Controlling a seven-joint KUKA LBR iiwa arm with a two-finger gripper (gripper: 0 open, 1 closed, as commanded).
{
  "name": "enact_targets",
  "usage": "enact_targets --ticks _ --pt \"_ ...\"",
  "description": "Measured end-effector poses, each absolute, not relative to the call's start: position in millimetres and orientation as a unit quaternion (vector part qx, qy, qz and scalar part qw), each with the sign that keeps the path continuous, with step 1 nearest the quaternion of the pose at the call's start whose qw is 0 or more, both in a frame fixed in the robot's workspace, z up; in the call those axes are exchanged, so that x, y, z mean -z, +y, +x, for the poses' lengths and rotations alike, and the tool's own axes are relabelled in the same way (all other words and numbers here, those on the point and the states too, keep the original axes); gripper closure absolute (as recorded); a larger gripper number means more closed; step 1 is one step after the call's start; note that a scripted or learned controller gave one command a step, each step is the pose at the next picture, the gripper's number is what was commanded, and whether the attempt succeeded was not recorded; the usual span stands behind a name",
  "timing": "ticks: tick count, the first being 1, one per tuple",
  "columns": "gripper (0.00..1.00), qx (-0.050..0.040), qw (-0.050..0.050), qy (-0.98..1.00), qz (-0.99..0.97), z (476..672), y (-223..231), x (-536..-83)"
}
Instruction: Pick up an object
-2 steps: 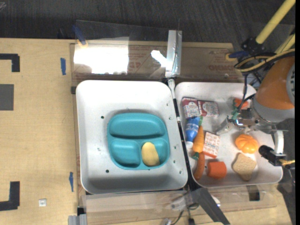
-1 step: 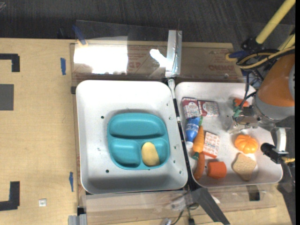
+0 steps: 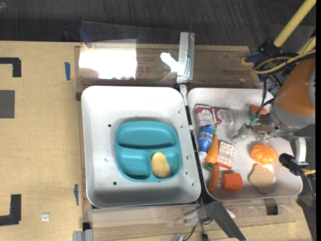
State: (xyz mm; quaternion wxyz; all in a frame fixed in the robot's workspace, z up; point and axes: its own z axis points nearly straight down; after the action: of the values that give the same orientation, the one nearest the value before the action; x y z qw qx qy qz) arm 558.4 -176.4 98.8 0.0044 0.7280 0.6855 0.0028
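Gripper (image 3: 252, 127) mid right of frame, low in right bin (image 3: 296, 187); can't tell its state, nothing visibly held. Approach step; next needs a drop onto a target. Orange pumpkin toy (image 3: 264, 153) just below it (nearest candidate), bread slice (image 3: 261, 177), carrot (image 3: 212, 152), packets nearby. Left bin (image 3: 95, 134) holds teal tray (image 3: 145, 147) with yellow potato (image 3: 160, 164)
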Motion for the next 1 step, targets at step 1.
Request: enact_targets --ticks 1 --pt "0.00 -0.0018 0.003 0.687 0.727 543.2 -141.5 -87.8"
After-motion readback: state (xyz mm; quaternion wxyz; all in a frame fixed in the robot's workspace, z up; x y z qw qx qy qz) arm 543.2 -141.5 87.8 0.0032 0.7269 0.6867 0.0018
